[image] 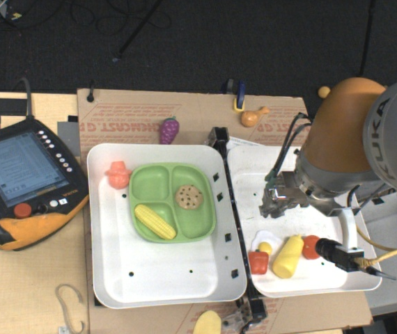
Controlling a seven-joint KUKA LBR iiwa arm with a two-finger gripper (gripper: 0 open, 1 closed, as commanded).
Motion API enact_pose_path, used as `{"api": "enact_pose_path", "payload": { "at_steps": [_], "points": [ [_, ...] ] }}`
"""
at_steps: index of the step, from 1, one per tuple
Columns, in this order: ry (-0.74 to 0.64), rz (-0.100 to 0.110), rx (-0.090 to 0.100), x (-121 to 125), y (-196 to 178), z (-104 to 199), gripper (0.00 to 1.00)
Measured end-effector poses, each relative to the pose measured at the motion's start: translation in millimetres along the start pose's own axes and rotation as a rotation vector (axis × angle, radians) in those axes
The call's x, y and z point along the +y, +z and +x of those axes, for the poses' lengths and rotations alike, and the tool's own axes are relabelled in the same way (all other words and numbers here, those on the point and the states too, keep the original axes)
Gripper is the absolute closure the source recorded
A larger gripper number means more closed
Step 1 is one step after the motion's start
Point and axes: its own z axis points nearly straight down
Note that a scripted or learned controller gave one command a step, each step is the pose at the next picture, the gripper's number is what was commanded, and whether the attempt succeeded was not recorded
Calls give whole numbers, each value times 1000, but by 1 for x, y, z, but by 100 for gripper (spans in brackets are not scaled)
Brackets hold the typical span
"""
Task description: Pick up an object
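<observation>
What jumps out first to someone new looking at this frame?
The grey arm with its orange band looms over the right bin, end effector hanging above the bin floor. In the left bin, a bright green divided plate holds a corn cob and a cookie.

A wooden bench (24, 284) stands against dark carpeted floor (184, 33) strewn with cables (3, 2).

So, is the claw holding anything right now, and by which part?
Nothing shows between the claw; it hangs over bare floor of the right shallow white bin, apart from the yellow plastic bottle.
</observation>
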Motion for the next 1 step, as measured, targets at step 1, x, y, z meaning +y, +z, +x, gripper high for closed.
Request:
{"api": "enact_pose_path", "payload": {
  "at_steps": [1],
  "points": [
    [-1, 2, 0, -9, 11, 15, 100]
  ]
}}
